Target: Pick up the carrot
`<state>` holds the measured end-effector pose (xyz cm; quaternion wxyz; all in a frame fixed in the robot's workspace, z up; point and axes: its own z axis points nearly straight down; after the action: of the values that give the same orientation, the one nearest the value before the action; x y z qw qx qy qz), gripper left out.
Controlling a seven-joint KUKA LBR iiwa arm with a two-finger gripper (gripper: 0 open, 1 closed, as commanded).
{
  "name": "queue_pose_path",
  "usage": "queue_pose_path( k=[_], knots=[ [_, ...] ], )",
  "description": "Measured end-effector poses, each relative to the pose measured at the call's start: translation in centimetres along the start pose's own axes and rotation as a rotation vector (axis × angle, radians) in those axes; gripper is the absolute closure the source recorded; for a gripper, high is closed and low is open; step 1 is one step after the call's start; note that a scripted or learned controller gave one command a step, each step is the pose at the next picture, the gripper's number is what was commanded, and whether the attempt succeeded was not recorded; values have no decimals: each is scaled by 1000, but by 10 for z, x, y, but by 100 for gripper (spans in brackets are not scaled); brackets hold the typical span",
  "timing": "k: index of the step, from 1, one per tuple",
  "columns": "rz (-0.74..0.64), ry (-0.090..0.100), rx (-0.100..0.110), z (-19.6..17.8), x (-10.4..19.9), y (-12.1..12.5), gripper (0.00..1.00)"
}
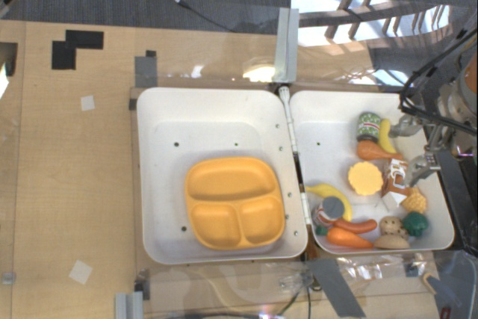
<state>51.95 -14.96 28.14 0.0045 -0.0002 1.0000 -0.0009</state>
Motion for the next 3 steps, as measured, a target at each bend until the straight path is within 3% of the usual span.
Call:
queue_pose_path(
  k=[1,2,3],
  knots=[
    [-121,8,-3,128,26,2,0],
    [-79,-10,2,191,-34,5,0],
    [157,-7,-1,192,-27,52,0]
  ],
)
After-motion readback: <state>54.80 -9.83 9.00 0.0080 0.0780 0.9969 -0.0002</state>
